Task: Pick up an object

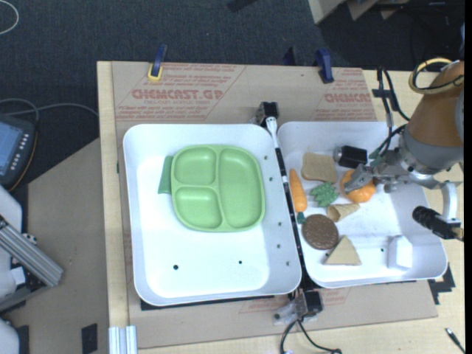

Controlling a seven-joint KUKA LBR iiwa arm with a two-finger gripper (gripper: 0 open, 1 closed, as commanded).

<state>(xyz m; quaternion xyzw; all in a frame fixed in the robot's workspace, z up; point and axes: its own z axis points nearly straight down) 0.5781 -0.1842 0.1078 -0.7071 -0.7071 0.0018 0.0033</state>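
A robotics lab; clamped bench board (pixel 221 87), loose cables (pixel 44 113), dark carpet (pixel 147 13).

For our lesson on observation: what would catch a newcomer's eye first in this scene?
Probably the green tray, alone in the left bin. Next, the food pieces crowding the right bin: a carrot by its left wall and a brown cookie below it. The end effector reaches in from the right, over an orange piece.

The arm (pixel 436 127) runs off the frame's right edge, so most of it is cut off. Its gripper (pixel 359 181) covers part of the orange item (pixel 361 193), and I honestly can't tell what that is. The dark device (pixel 15 150) at the left edge is cropped too.
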